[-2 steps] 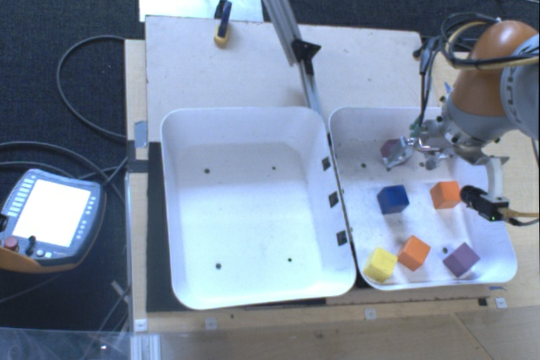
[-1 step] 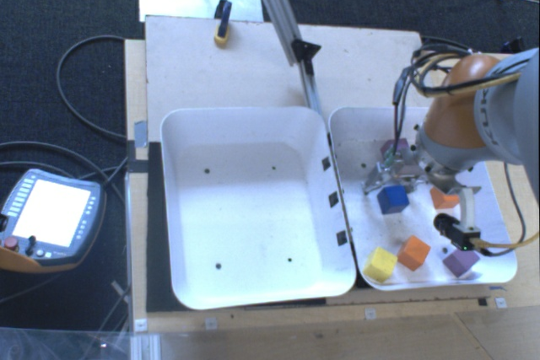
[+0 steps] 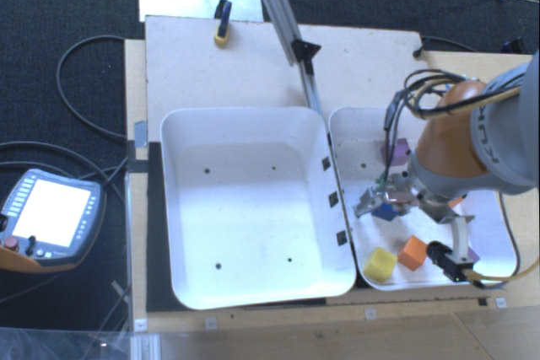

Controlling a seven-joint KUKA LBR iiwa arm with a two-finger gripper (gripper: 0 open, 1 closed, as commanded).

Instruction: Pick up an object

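While the arm point(image 3: 472, 139) is reached in from the right edge of the surface point(image 3: 253, 63), its orange-banded wrist is held low over the right bin point(image 3: 350, 126), and the end effector point(image 3: 384, 202) is set down near that bin's left wall. Whether the end effector is spread or pressed together cannot be told, since it is seen from above and partly covered by the wrist. A blue block point(image 3: 386, 213) is seen directly under it, touching or nearly touching it; a grip on the block cannot be confirmed.

In the right bin, a yellow block point(image 3: 380, 265) is lying near the front edge, with an orange block point(image 3: 413, 252) just beside it to the right. A purple block point(image 3: 400, 152) is placed farther back, partly hidden by the arm and its cables.

The left bin point(image 3: 181, 181) is set against the right bin, their walls touching. On the back part of the surface a yellow-and-black clamp point(image 3: 223, 21) is lying, and a slanted metal pole point(image 3: 283, 8) is crossed above it. A teach pendant point(image 3: 46, 215) is rested on the floor beyond the surface's left edge.
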